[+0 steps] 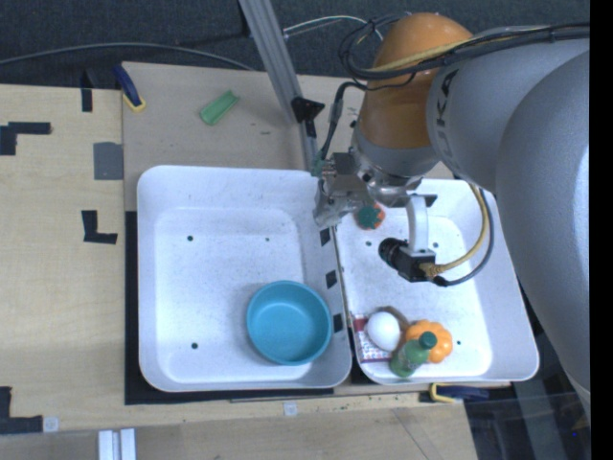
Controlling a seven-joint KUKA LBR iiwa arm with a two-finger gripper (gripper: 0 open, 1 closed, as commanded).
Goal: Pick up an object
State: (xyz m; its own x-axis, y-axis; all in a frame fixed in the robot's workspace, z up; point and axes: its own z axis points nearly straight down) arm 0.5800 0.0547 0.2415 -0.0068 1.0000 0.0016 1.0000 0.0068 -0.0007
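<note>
White plastic, twice over: left bin point(163, 257) and right bin point(498, 343) are set side by side on a pale wood bench point(57, 295), rims touching along the centre divide. Most of the left bin's floor is open. It's occupied only by a blue bowl point(287, 322), parked upright near the front rim, close to the divide. The right bin is tighter: its back half is overhung by the grey arm point(536, 161) and its orange band point(412, 65), and a black fitting w/ a yellow cable point(407, 260) hangs over the mid floor.

The gripper point(335, 199) is seen at the back of the divide, approx. over the shared rims. Its state, open or closed, can't be told from this angle. A small teal-and-orange object point(369, 217) is seen just beside it on the right-bin side; whether it's gripped or merely next to the tool can't be told.

Three more items are bunched in the right bin's front-left corner, well apart from the gripper: a white ball point(384, 331), an orange item point(431, 341) and a green item point(410, 358), all touching or nearly so.

Behind the bins, a green block point(218, 107) lies on the bench, and a grey metal bar point(268, 46) slants down towards the gripper.
</note>
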